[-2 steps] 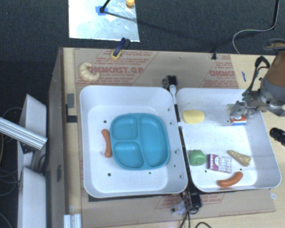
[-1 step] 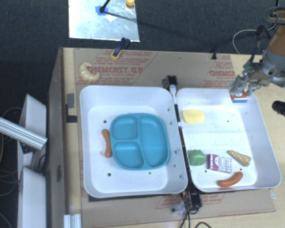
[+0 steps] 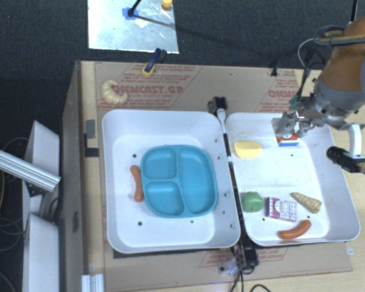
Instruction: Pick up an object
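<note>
My gripper (image 3: 287,128) hangs over the far part of the right bin (image 3: 339,194). A small red, white and blue box (image 3: 288,141) lies directly under its tip; whether it is gripped or only touched I cannot tell. To the left of it lies a yellow block (image 3: 247,149). Along the near side of this bin lie a green piece (image 3: 252,201), a purple-and-white carton (image 3: 281,209), an ice-cream cone (image 3: 306,202) and an orange sausage (image 3: 294,229).
The left bin (image 3: 118,129) bears a blue divided plate (image 3: 177,180) with another orange sausage (image 3: 137,183) beside it on the left. A black clamp (image 3: 218,106) sits at the far end of the seam between the bins. The arm's grey body (image 3: 347,72) looms over the right bin's far right corner.
</note>
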`<control>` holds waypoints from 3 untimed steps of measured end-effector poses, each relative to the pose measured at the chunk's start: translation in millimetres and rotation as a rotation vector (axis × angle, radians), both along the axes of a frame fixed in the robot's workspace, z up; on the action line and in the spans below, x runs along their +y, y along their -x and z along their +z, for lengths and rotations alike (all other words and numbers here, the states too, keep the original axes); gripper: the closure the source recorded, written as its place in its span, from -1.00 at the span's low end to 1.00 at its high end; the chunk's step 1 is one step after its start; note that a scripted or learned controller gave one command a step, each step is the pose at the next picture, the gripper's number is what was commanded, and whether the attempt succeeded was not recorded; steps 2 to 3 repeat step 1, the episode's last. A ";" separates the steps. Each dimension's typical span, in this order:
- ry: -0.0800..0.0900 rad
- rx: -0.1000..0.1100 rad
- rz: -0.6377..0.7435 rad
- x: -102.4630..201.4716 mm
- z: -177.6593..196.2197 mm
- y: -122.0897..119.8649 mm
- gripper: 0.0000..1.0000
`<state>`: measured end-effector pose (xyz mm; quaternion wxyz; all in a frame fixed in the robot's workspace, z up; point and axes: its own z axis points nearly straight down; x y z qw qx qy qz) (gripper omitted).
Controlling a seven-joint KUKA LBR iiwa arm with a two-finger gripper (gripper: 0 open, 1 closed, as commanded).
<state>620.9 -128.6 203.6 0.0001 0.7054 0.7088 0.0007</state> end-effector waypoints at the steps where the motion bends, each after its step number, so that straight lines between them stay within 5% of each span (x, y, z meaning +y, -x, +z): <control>1: 0.000 0.000 -0.001 70.6 3.2 13.0 1.00; 3: 0.000 0.000 -0.001 70.6 3.2 13.0 1.00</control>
